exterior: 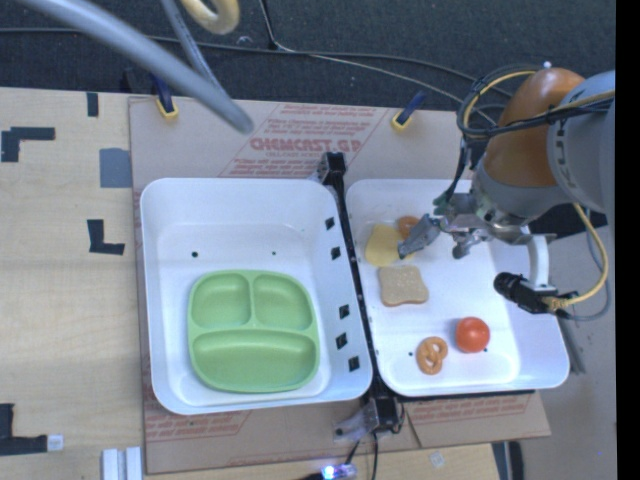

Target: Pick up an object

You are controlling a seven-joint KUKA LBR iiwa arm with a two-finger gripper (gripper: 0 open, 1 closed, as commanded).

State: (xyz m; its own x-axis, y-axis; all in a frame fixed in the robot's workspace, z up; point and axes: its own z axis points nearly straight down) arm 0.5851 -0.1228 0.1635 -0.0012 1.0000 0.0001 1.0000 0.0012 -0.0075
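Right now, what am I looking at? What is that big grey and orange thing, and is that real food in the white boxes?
You are looking down from one camera fixed above a bench. The grey and orange thing is a robot arm reaching in from the right. At its tip is the end effector, the part meant for grabbing. It hangs low over the right bin, and I can't tell whether it holds anything. That bin has small food-shaped pieces that look like toys: a yellow piece, a slice of bread, a tomato, a pretzel and something orange partly hidden. The left bin holds a green divided plate. The robot's job is picking one thing up.
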